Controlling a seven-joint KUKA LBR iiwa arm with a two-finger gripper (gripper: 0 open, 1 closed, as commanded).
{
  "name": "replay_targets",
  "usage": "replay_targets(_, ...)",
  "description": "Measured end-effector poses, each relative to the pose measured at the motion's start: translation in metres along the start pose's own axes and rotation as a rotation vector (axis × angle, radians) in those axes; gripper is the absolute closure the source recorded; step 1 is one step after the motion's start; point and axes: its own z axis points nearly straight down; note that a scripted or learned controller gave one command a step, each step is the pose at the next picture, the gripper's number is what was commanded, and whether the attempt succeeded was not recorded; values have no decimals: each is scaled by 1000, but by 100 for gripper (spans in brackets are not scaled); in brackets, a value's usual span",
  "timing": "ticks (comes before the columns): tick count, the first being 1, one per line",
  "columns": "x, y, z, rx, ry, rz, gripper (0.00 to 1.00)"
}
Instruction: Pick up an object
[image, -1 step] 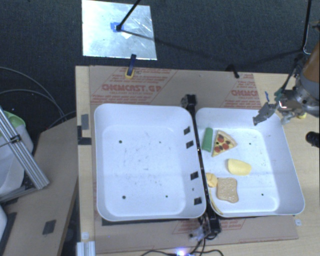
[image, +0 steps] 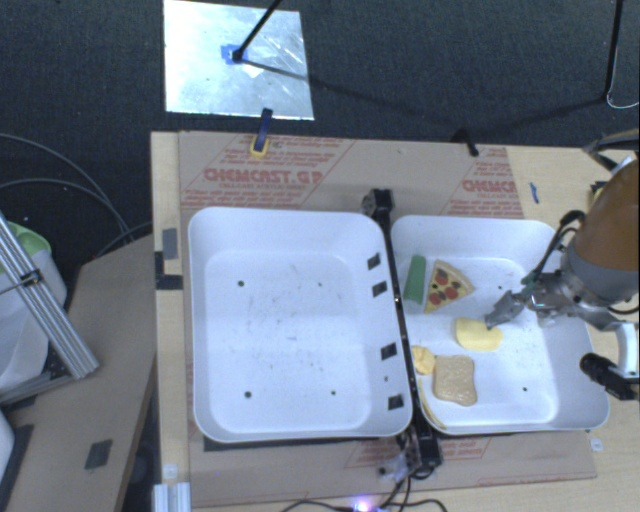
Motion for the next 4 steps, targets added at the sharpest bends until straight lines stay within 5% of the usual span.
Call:
replay_targets(1, 58, -54, 45, -16, -3, -2, 0)
replay_targets(2, 98, -52, 41, -26, -13, -2, 0)
replay_targets(3, 100, -51, 31, -25, -4, -4, 100)
replay_targets(4, 144, -35, -82, -26, -3, -12, 100)
